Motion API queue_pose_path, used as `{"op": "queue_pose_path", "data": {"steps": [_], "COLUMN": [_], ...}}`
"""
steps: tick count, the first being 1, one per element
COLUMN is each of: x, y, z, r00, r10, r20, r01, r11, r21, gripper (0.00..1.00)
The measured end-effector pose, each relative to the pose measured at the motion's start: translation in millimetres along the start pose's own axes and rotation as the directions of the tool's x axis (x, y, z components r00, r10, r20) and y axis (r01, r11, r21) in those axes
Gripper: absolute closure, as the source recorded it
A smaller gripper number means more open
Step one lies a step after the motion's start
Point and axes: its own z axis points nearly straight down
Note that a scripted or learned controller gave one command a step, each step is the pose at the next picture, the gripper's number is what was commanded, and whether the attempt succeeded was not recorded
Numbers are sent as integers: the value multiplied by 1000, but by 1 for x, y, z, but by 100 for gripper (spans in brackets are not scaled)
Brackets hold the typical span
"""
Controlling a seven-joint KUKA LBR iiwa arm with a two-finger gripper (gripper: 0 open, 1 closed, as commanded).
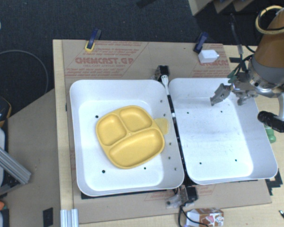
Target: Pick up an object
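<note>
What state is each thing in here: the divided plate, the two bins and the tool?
Yellow divided plate: lying flat and right side up in the left bin, compartments bare, not held.
Left bin: holds the plate.
Right bin: white floor showing, with dark specks on it.
Tool: over the right bin's far right part, away from the plate, nothing seen between its fingers.

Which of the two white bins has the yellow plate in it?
The left bin, far from the gripper, holds the yellow plate. The arm hangs over the right bin.
</note>
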Motion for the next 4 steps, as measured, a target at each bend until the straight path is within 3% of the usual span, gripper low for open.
{"op": "queue_pose_path", "data": {"steps": [1,2,3,4], "x": [41,107,155,216], "y": [-18,-89,-115,-118], "z": [-69,-219,-341,-333], "r00": [1000,1000,1000,1000], "r10": [-5,-8,-6,-8], "r20": [1,-2,-2,0], "r01": [5,8,6,8], "r11": [1000,1000,1000,1000], "r21": [-9,-21,-19,-1], "gripper": [0,0,0,0]}}
